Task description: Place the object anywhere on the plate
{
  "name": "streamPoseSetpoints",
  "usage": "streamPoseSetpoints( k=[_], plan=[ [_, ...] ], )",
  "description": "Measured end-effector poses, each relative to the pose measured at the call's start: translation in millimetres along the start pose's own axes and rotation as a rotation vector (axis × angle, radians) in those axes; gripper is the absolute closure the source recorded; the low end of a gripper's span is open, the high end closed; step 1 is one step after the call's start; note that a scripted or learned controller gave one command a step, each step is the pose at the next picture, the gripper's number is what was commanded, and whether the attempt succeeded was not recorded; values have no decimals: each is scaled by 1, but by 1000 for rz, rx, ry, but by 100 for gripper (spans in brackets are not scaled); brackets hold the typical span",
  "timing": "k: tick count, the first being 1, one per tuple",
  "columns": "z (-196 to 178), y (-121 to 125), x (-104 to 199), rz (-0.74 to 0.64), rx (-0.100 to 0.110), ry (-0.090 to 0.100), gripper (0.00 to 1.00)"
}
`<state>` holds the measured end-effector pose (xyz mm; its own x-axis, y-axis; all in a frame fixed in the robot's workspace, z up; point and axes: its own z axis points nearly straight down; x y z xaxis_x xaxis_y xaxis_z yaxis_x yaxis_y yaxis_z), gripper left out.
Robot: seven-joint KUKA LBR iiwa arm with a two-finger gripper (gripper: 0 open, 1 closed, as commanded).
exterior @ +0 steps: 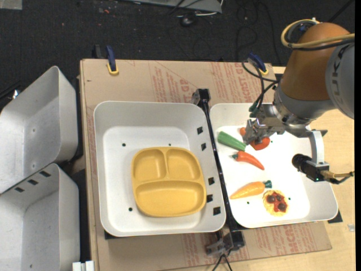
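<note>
We see the pincer (255, 130) low in the right bin (321, 210), at its far left part, directly above a red tomato-like toy (260, 144) that pokes out beneath it. We cannot tell how far it is open, nor whether it grips the red toy or only touches it; the wrist hides the tips.

The red toy is round and glossy, and lies against the near side of the pincer. Just to its left lies a green pepper-shaped toy (231, 140), and just near of both an orange-red chili-shaped toy (250, 160). Nearer still lies a carrot (248, 189) with a green stub, and beside it a small pizza-like disc (275, 202) with red topping.

The arm (313, 66) comes in from the far right, its orange band bulky above the grey wrist, bent down steeply into the bin.

In the left bin (107, 151) rests the yellow plate (168, 181), with three compartments, well apart from the toys. Both bins stand on the bench (146, 81).
</note>
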<state>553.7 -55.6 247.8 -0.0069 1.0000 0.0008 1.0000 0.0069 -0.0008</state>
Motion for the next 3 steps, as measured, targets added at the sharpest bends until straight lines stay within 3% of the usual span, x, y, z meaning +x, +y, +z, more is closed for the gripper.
streamPoseSetpoints(
  k=[3],
  plan=[
    [30, 1, 168, 1, 1, 0, 100]
  ],
)
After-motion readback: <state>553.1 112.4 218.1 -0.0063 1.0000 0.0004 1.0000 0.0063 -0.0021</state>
